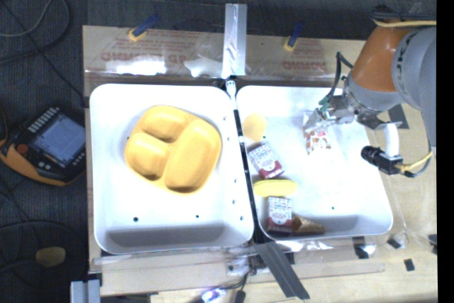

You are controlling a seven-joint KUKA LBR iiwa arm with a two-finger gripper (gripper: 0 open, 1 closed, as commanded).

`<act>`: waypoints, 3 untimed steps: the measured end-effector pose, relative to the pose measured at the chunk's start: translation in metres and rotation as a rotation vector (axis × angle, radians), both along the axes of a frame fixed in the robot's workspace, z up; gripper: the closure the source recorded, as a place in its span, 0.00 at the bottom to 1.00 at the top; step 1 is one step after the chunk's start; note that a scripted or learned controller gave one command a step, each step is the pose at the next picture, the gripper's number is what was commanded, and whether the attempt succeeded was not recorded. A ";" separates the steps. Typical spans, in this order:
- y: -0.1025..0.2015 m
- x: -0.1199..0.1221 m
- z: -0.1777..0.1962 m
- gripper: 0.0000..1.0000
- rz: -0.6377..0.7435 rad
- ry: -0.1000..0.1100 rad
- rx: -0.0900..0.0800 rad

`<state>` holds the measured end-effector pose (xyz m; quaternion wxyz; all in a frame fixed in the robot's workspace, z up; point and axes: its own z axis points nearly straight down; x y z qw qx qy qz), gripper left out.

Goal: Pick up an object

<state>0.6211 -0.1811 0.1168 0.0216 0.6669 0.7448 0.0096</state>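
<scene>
Camera view: fixed overhead, slanted, covering both bins on the desk.
Target object: small red-and-white packet (pixel 317 139) in the upper part of the right bin (pixel 355 216), directly under the tool.
Tool (pixel 328 110): positioned at the packet's upper end, touching or just above it; contact cannot be resolved. Opening: cannot tell.
Arm (pixel 397 71): enters from the right, orange band above the wrist, low over the right bin.
Other right-bin contents: round yellow piece (pixel 255 125), red sachet (pixel 265 160), yellow bar (pixel 275 187), second red sachet (pixel 279 210), brown piece (pixel 306 226), all along the left wall, well apart from the tool.
Left bin (pixel 113 223): large yellow lumpy object (pixel 173 147).
Progress: approach appears complete. Judged remaining: grasp confirmation and lift; packet lies on the bin floor.
</scene>
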 end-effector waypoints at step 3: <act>0.037 -0.057 0.107 1.00 0.168 0.045 0.009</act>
